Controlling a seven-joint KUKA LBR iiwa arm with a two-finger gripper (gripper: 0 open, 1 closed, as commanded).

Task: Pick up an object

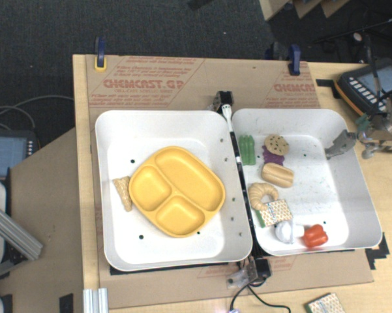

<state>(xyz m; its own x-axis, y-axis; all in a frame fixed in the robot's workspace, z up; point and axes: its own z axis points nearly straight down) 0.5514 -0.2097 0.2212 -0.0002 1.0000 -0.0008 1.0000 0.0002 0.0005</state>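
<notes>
red pepper toy (pixel 315 236) low in right bin (pixel 355 194) — "chemcast" on board (pixel 143 83)

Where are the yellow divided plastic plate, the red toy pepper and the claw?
Yellow divided plastic plate (pixel 176 191): camera view, centre ridge between compartments.
Red toy pepper (pixel 315 236): camera view, middle of its body.
Claw (pixel 340 145): camera view, grey fingertips over the right bin's edge.
</notes>
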